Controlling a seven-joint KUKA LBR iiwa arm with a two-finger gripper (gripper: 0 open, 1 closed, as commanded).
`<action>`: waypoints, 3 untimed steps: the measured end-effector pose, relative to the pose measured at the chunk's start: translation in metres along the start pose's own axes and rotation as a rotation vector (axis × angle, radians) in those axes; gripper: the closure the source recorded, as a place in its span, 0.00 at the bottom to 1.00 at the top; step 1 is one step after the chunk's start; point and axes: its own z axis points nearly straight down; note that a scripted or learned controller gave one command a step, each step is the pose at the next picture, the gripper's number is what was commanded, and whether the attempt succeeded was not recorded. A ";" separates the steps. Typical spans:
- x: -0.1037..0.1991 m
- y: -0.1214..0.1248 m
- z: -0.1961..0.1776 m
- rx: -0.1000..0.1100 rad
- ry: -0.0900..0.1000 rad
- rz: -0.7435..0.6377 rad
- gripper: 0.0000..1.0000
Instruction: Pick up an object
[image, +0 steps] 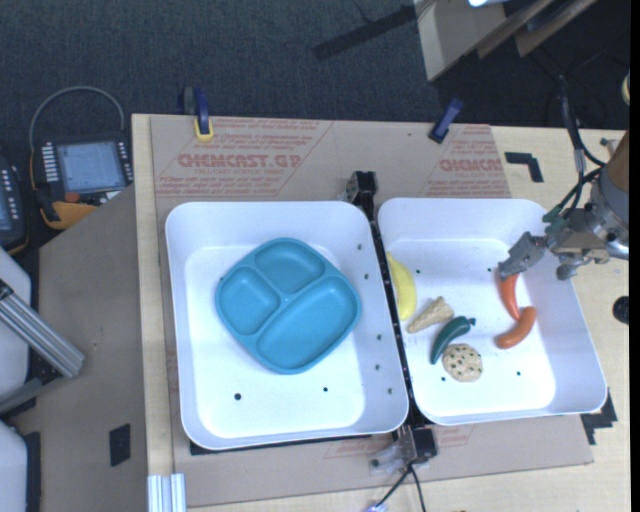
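Camera view, cookie (463, 362) beside green pepper (450, 337)

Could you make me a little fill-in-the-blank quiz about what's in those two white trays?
1. The divided plate in the left bin is coloured ____.
2. The cookie lies in the ____ bin.
3. The green pepper lies between the cookie and the tan ____.
4. The gripper hangs above the upper end of the ____ sausage.

Missing words: blue; right; wedge; orange

Arm (620, 190) cut off at right edge
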 end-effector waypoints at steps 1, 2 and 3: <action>0.000 0.002 -0.005 -0.010 -0.002 -0.003 0.00; 0.003 0.009 0.055 -0.004 0.000 -0.002 0.00; 0.000 0.007 0.099 -0.004 0.000 -0.001 0.00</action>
